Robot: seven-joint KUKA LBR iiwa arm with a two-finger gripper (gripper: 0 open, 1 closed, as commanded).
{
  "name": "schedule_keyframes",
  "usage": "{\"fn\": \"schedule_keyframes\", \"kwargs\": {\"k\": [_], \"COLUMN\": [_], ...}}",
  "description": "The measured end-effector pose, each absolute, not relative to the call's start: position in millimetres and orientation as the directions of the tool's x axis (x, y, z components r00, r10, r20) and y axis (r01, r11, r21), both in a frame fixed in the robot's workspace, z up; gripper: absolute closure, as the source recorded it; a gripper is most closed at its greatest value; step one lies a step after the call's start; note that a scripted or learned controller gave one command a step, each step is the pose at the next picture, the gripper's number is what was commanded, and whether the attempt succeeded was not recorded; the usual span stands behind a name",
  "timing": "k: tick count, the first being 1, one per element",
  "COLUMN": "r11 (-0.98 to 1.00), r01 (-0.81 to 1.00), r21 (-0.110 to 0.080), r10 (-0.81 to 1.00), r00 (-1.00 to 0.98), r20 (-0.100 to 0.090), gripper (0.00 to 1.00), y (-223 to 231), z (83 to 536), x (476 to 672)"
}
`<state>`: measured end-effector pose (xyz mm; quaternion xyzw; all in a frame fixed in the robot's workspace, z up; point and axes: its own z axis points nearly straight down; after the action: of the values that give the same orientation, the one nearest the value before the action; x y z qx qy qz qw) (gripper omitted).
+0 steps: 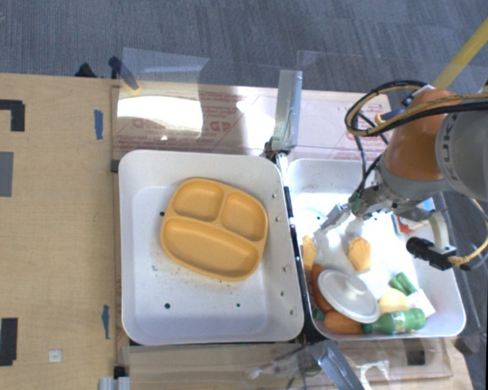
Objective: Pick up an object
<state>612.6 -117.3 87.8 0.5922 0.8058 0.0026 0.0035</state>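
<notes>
We're over the right bin [452, 297], the gripper [345, 220] with fingers apart and empty, so we'd drop straight onto the yellow piece [359, 253], clear of the white lid [348, 293].

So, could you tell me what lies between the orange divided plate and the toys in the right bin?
In the camera view, the two bins' adjoining white rims lie between the orange divided plate and the toy pile, then bare bin floor.

Gripper [344, 220] hangs inside right bin [451, 317]. Corn piece [359, 253] just below-right of the jaws, lid [348, 293] further below. Bottle [399, 319] beyond lid. Divided plate [215, 227] well left, in left bin [138, 250].
</notes>
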Motion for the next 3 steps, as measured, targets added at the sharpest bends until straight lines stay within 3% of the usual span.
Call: {"fn": "schedule_keyframes", "kwargs": {"k": [1, 2, 3], "r11": [-0.074, 0.093, -0.019], "r01": [0.997, 0.996, 1.0], "r21": [0.009, 0.004, 0.005], "r10": [0.997, 0.996, 1.0], "r00": [0.074, -0.093, 0.019], "r20": [0.009, -0.001, -0.001], "gripper": [0.0, 0.0, 0.0], "y": [-185.1, -176.5, -208.4], "z": [89.2, 87.9, 131.2], "x": [584.2, 512.2, 597.7]}}
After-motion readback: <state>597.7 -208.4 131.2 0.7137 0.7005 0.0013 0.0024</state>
